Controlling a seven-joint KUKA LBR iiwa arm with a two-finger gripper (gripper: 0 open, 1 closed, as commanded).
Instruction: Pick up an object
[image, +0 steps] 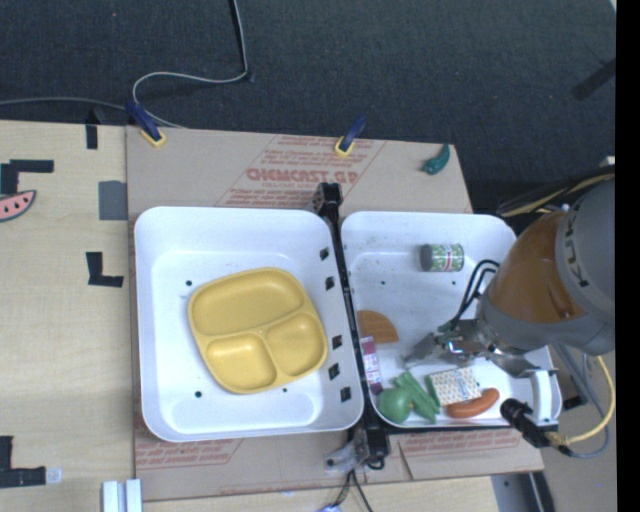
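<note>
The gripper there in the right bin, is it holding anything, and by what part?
Nothing shows between its fingers. The gripper hangs over the right bin, above the green toy and the small sausage.

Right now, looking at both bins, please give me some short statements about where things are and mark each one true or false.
1. The yellow divided plate lies in the left bin. True.
2. The small can stands upright in the left bin. False: it lies on its side in the right bin.
3. The toy sausage lies near the right bin's front edge. True.
4. The green toy rests on the yellow divided plate. False: it is in the right bin, beside the checked packet.
5. The gripper is over the right bin. True.
</note>
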